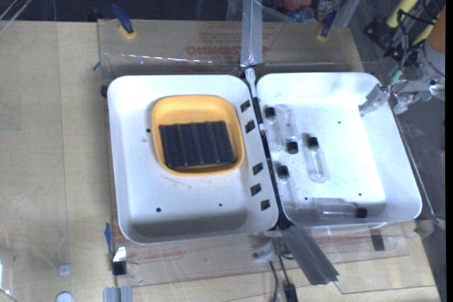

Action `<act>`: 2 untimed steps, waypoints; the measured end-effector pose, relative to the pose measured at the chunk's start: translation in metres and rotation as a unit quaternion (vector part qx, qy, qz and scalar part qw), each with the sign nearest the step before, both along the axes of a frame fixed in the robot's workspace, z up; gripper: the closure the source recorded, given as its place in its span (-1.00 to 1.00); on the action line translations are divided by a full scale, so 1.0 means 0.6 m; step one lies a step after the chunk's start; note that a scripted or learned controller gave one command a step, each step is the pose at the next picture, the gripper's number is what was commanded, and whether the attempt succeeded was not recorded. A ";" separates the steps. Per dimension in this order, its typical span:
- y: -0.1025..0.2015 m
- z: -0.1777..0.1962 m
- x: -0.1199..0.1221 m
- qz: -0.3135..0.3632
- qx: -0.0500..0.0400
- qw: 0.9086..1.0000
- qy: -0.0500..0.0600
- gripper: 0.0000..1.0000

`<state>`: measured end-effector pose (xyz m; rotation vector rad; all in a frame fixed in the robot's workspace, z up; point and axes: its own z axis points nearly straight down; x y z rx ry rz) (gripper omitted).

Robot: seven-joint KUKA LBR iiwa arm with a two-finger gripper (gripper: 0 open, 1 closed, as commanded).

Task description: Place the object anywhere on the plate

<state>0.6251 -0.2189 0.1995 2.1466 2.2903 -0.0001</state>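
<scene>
Both bins are plain white, the left bin holding an orange-yellow plate with a dark ribbed panel of grey-black stripes across its middle. In the right bin lie clear vials with black caps, and black square marks run down the divider between the bins. The surface is pale tan wood, with blue clamps at the back

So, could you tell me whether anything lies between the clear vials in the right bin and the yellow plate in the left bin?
Yes: the raised divider where the two bins meet runs between the clear vials and the yellow plate. A dark ridged block already covers the plate's middle, leaving mostly its rim bare.
</scene>
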 end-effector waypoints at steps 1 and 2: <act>-0.005 0.305 -0.046 0.071 0.000 0.997 0.000 -1.00; -0.008 0.264 -0.117 0.210 0.001 0.978 0.001 -1.00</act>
